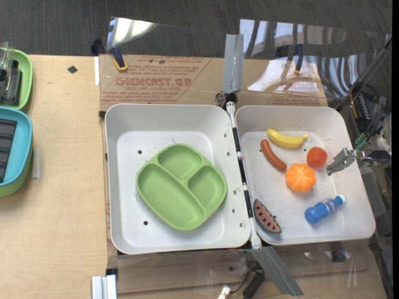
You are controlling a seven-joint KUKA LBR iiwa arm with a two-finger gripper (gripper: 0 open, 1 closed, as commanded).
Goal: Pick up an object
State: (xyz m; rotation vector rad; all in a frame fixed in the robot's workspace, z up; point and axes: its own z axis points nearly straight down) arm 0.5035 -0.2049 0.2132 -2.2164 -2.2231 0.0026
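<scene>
Bench: pale wood top (56,229) with two white bins side by side; brown cardboard (162,80) lies flat just beyond them, and dark carpet runs along the far edge.
Left bin: the left bin (118,167) holds a green divided plate (181,185) with three sections, lying flat near its middle.
Right bin: the right bin (349,229) holds all the small items.
Banana: a yellow banana (287,138) lies at the far side of the right bin.
Sausage: a red-brown sausage (273,154) lies slantwise just near of the banana, towards the left.
Tomato: a small red tomato (317,157) sits right of the sausage, just beside the orange.
Orange: an orange (300,177) sits near the middle of the bin.
Melon: a watermelon slice (267,217) lies by the bin's near left wall.
Bottle: a blue bottle (324,208) with a white cap lies on its side at the near right.
Gripper: the gripper (340,162) reaches in over the right wall, just right of the tomato; nothing is between its fingers, and whether they are spread or closed cannot be told.
Far left: green and blue trays (15,129) sit at the bench's left edge.
</scene>
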